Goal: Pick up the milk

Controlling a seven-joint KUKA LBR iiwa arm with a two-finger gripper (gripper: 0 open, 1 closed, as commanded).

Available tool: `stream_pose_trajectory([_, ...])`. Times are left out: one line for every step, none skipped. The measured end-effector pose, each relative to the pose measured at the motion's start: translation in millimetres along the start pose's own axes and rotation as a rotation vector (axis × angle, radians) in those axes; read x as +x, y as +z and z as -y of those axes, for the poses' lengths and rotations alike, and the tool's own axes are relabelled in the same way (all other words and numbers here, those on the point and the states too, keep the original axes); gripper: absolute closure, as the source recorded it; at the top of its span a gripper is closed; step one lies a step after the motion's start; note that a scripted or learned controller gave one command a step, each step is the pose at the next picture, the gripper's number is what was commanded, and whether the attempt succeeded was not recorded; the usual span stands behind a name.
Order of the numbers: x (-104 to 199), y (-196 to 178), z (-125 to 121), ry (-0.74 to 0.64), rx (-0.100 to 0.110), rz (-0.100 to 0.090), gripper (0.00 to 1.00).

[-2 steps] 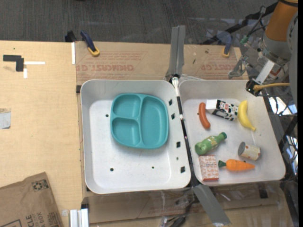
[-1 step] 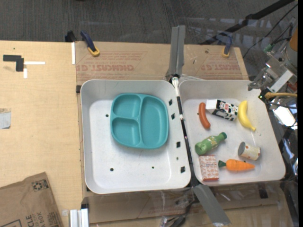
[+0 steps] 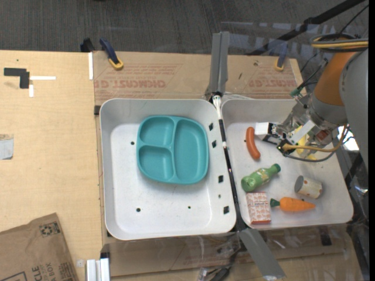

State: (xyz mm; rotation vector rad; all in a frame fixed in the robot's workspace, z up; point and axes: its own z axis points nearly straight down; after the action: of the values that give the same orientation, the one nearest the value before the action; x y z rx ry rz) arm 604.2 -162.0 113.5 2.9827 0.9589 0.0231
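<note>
Pink and white, the milk carton (image 3: 258, 208) is seen lying at the near edge of the right bin (image 3: 334, 218), beside a carrot (image 3: 295, 204). Farther back, the tool (image 3: 285, 134) is held low near a sausage (image 3: 252, 143); whether it is spread or pressed together cannot be told.

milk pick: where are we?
Done: arm is over the right bin, gripper near its far side. In hand: nothing visibly held. Left: the whole pick. The milk carton lies untouched at the bin's near edge, beside the carrot and below the green bottle, well away from the gripper.
</note>
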Motion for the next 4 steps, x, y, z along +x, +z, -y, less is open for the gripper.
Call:
stream_pose_trajectory([33, 7, -41, 0.016, 0.001, -0.002, 0.00])
stream_pose_trajectory([30, -85, -37, -0.093, 0.014, 0.013, 0.00])
stream_pose_trajectory([23, 0, -29, -0.145, -0.001, 0.000, 0.00])
stream_pose_trajectory([25, -11, -30, -0.147, -0.002, -0.004, 1.00])
